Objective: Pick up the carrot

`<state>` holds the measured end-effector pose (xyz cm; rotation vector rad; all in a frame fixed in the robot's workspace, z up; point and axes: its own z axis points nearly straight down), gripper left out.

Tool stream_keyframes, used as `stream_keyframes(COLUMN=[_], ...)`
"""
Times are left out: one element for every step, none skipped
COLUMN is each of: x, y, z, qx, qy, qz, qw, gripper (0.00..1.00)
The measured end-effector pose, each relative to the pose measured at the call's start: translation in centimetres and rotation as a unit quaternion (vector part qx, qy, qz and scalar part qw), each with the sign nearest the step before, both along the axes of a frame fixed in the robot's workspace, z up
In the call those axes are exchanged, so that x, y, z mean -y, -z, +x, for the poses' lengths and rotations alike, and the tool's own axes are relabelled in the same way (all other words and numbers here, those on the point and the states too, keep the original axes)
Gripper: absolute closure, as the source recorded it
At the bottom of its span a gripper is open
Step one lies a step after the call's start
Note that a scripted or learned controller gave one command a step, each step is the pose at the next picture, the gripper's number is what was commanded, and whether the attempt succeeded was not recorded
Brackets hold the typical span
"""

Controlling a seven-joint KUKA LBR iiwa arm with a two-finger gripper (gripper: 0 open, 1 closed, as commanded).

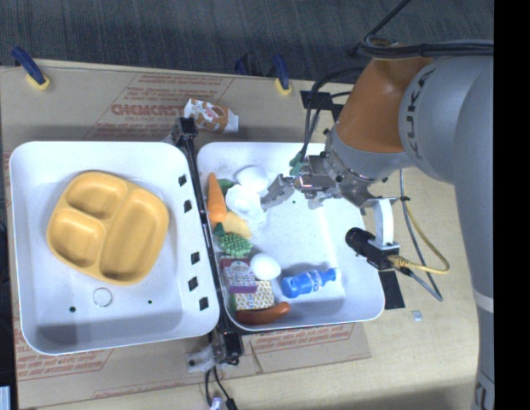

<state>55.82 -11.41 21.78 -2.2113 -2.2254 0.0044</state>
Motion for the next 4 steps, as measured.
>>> stream_keyframes(x=[-2.0, -1.5, -1.7, -9.2], y=[9.2, 12.5, 11.5, 2.6], z=[1.7, 6.1, 6.2, 1.2], qx=[-0.001, 0.002, 0.000, 0.000], qy=[-0.021, 0.098, 0.096, 0.101], qz=[0.0000, -0.0030, -0.0015, -0.0004], qw=[0.9998, 0.9952, 0.9954, 0.9949], gripper=[0.00, 0.00, 1.00, 1.00])
